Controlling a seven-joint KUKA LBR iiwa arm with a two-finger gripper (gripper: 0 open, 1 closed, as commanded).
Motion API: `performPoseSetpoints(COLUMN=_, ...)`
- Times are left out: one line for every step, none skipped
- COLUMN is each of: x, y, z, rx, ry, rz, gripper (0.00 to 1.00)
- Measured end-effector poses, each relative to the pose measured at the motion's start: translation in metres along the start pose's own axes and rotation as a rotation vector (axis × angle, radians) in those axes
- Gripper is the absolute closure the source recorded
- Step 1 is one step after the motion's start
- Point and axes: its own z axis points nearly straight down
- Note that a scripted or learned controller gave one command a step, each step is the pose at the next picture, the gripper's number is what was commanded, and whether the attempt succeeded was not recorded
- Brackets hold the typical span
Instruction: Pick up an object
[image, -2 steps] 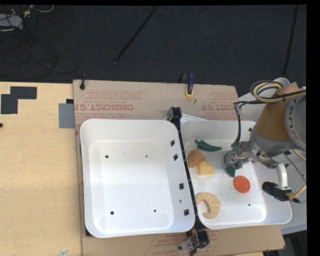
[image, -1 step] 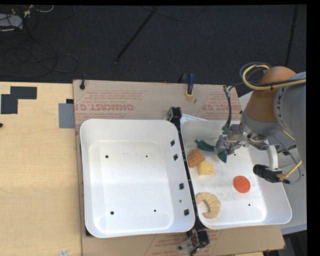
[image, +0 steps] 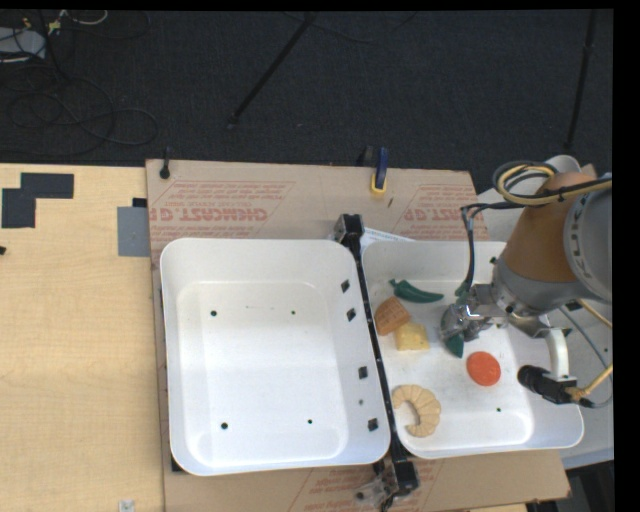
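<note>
Two white bins are seen side by side. In the right bin (image: 560, 432), five things are counted: a green pepper (image: 415, 292), a tan wedge (image: 391, 316), a yellow cube (image: 411, 339), a croissant (image: 417, 409) and a round orange-red fruit (image: 484, 369). The gripper (image: 459, 322) is lowered beside a teal piece (image: 455, 345); its grasp cannot be judged.

Even overhead light, soft shadows, slightly soft focus
</note>
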Motion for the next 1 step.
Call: performPoseSetpoints(x=0.0200, y=0.0231, z=0.0154, rx=-0.009, ry=-0.003, rz=-0.003, gripper=1.00)
